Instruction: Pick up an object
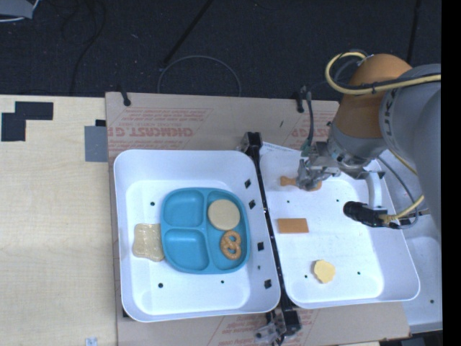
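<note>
Orange-brown stick (289,182) at right bin's (403,265) far-left corner, long axis left-right, one end touching pincer (310,181); pincer grip state impossible to tell; brown rectangle (292,226) nearer, below-left.

The grey arm (414,114) enters from the right side of the camera view and bends down toward the upper part of the scene. Its orange band (367,96) sits just above the wrist, with a yellow cable looping over it. Below the band the wrist narrows into the tool (311,179), which points down and to the left, held low. Dark cabling trails from the wrist to the right.
</note>
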